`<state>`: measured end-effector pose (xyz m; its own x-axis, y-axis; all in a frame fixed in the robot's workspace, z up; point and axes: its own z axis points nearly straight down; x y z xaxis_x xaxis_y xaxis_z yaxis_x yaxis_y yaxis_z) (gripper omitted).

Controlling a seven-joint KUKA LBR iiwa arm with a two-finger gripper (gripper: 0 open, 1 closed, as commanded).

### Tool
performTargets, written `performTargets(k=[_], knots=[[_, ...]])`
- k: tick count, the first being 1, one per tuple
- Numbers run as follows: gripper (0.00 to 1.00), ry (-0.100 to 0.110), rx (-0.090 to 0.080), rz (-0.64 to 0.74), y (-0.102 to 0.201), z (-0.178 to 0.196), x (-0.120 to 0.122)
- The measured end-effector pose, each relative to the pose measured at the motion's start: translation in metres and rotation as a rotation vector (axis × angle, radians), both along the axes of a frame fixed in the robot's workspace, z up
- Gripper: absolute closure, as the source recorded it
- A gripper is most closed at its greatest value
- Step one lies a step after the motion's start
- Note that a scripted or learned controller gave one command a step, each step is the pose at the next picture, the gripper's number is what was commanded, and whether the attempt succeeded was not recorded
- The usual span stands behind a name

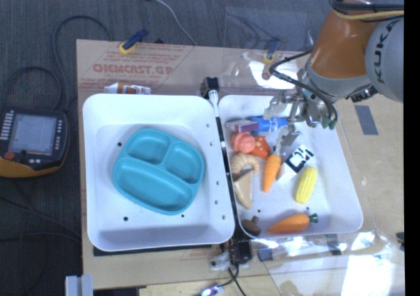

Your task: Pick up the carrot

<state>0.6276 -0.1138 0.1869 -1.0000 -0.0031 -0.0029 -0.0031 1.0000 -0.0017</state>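
Overhead, the grey arm (pixel 354 39) reached in from the right and filled the upper right corner, its orange band above the wrist. Below it two white bins sat side by side. The left bin (pixel 105 130) held a blue divided plate (pixel 159 169). The right bin (pixel 348 203) held the food toys.

The gripper (pixel 289 140) hung over the upper middle of the right bin, its fingers slightly parted with nothing between them. Just below and left of it lay a carrot (pixel 270 171), upright in the picture with its thick end toward the gripper and its tip pointing down. A second carrot (pixel 289 224) with a green top lay flat along the bin's lower edge, well apart from the gripper. A corn cob (pixel 306 184) sat just right of the first carrot, and a croissant (pixel 243 165) and a tomato (pixel 260 148) crowded its left.

The near carrot looked the likelier target. To take it well, the fingers should probably straddle its thick upper half across the narrow width, coming straight down so they miss the tomato and the black-and-white tag (pixel 298 158) close by.
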Motion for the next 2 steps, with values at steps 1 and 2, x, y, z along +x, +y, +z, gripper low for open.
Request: performTargets(k=[1,2], knots=[[0.00,-0.008,-0.002,0.084,0.006,-0.095,-0.003],[0.00,-0.012,-0.004,0.106,0.010,-0.095,-0.052]])
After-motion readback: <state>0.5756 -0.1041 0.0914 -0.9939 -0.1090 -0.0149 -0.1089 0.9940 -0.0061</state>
